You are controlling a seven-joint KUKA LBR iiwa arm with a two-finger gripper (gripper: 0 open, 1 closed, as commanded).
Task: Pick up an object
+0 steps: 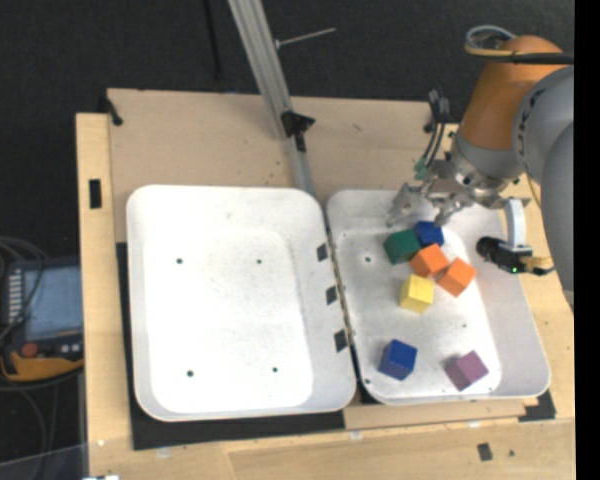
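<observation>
Seven cubes in right bin; gripper fingertips indistinct above them.

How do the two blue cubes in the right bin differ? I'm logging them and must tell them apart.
The blue cube at the back sits in a cluster, touching the green cube and an orange cube; the blue cube at the front stands alone. The back one lies just under the gripper; the front one is far from it. The back one is partly hidden, so it shows smaller. Both are blue cubes in the right white bin.
</observation>
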